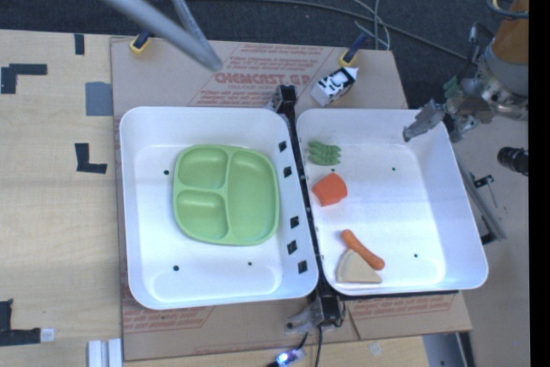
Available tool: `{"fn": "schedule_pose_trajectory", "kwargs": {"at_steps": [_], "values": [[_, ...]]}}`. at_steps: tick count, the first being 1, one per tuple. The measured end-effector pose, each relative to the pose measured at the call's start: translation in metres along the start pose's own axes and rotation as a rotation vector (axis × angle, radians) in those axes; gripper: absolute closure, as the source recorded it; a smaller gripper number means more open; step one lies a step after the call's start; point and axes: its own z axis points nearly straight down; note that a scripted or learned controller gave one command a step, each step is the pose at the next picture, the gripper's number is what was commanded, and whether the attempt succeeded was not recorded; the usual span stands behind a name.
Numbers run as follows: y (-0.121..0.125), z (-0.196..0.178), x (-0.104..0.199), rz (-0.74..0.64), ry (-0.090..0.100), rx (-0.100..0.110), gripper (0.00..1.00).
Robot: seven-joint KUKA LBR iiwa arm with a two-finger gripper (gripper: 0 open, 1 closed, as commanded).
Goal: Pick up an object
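Note:
The right bin (447, 202) holds a green leafy piece (324, 153) near its upper left, an orange-red chunk (330, 189) just below that, and an orange carrot (363, 248) lying on a tan wedge (357, 270) near the front edge. My gripper (427, 122) hangs over the bin's upper right corner, well apart from all of these objects. Nothing shows between its fingers.
In the left bin (142, 211) lies a green divided plate (227, 193). A black-and-white clip (334, 83) sits on the cardboard behind the bins. A grey pole (129, 0) slants across the upper left. Cables run behind the bench.

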Motion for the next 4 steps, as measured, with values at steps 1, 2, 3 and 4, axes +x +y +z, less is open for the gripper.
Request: {"fn": "schedule_pose_trajectory", "kwargs": {"at_steps": [1, 2, 3, 4], "values": [[0.003, -0.008, 0.0, -0.003, -0.003, -0.012, 0.0], [0.0, 0.036, 0.002, -0.004, -0.003, -0.009, 0.0], [-0.003, 0.091, 0.013, -0.004, -0.002, -0.007, 0.0], [-0.003, 0.144, 0.014, -0.004, -0.004, -0.011, 0.0]]}}
